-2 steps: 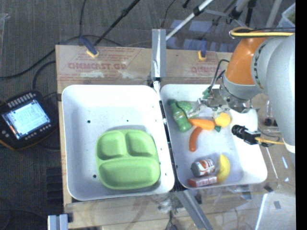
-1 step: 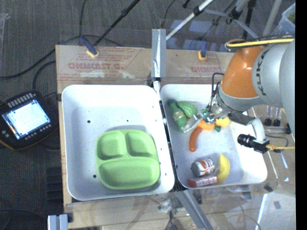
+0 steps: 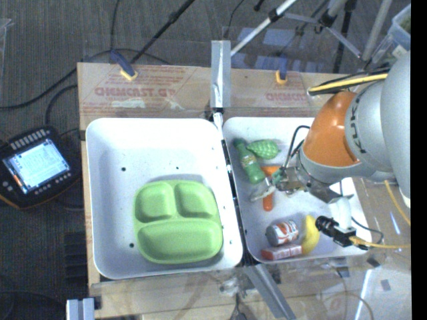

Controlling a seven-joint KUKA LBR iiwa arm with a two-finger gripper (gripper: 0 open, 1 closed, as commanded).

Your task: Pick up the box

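A: State the illumination condition.

B: Bright and even, from overhead. The two white bins, left bin (image 3: 107, 179) and right bin (image 3: 248, 235), read close to overexposed, with little surface detail. The carpet (image 3: 40, 45) around the bench is far darker.

A: Shadows?

B: Soft and short. A faint shadow rims the green divided tray (image 3: 179, 222). A darker patch lies beneath the arm's orange band (image 3: 330, 135).

A: Glare?

B: A mild sheen on the orange band. The pendant screen (image 3: 37, 164) glows pale blue.

A: Sharpness?

B: Moderate overall, with compression softening. Small items in the right bin show blurred edges, and the lettering on the cardboard (image 3: 133, 91) is faint.
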